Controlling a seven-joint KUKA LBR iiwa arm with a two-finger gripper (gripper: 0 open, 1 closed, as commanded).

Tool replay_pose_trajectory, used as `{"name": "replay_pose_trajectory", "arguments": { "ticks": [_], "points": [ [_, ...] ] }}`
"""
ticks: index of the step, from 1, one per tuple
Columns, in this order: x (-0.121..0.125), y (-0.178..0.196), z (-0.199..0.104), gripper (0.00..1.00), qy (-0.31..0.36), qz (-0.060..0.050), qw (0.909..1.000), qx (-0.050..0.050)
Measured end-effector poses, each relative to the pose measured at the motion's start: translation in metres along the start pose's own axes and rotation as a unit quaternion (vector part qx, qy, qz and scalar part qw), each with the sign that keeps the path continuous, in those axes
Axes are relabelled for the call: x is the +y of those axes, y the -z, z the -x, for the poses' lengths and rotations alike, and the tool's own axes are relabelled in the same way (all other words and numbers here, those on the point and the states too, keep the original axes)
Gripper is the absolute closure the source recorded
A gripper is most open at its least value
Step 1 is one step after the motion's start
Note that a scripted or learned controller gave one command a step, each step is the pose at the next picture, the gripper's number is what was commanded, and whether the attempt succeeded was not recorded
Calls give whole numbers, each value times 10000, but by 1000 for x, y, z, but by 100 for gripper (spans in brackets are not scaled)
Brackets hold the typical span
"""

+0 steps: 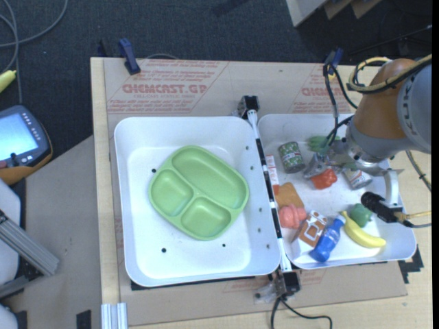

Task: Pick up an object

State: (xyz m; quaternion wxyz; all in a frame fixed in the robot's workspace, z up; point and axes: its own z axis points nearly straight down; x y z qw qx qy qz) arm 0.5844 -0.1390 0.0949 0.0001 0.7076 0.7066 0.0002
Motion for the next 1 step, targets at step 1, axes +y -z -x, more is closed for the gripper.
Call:
{"name": "replay_pose_trajectory", "arguments": {
  "ticks": [1],
  "points": [
    [39,97,-70,100,52,64,10000,2]
  ]
}}
